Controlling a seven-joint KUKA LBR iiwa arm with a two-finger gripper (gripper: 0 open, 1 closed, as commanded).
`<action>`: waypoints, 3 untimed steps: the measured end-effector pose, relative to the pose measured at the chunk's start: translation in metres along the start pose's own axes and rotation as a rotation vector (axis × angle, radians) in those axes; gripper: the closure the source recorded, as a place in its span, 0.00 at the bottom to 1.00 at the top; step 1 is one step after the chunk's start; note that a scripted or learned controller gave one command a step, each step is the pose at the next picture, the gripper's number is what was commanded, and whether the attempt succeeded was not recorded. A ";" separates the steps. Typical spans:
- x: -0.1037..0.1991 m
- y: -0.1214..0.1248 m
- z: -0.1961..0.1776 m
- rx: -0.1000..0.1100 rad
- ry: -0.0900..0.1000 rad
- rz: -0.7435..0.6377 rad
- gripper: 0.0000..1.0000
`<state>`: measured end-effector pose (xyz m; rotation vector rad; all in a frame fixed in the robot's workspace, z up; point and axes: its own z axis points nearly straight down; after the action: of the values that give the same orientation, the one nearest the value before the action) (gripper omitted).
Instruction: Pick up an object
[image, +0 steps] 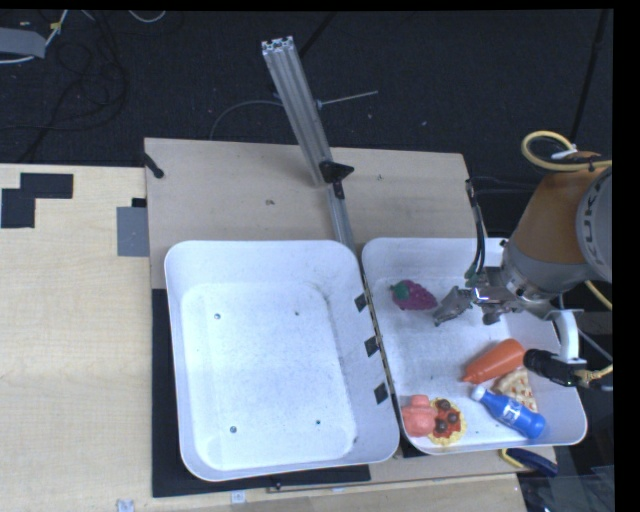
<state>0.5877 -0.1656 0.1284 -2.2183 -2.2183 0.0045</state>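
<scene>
- Surface: a pale tan bench board (250, 195) on a light wood-grain table (70, 330); dark floor with loose cables behind. A slanted aluminium post (305, 115) rises from the board's far side.
- Left white bin (190, 270): shallow, rounded corners, well apart from the gripper on the side away from the arm.
- Right white bin (385, 330): touches the left bin along a seam with black clips; the gripper hangs over its far half.
- Arm (565, 225): grey with an orange band, entering from the right.
- Gripper (470, 305): low over the right bin's floor, its fingers spread, nothing between them.
- Purple-red toy fruit (413, 295): just beside the gripper, on the side toward the left bin; apart from the fingertips. Long axis runs roughly across the bin, green end toward the seam.
- Orange toy carrot (493, 361): near the gripper, on its near side; long axis slanted, the thick end up toward the arm.
- Blue-and-white toy bottle (510, 411): farther to the near side, lying slanted, white cap toward the carrot.
- Waffle-patterned piece (518, 385): between carrot and bottle.
- Small toy pizza with red piece (432, 417): at the bin's near rim, well apart from the gripper.
</scene>
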 end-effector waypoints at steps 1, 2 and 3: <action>0.001 0.000 0.039 -0.003 -0.001 -0.001 0.00; 0.000 0.000 0.026 -0.006 -0.001 0.001 1.00; -0.005 -0.007 -0.020 -0.008 -0.002 0.001 1.00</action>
<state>0.5806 -0.1702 0.1486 -2.2250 -2.2219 -0.0023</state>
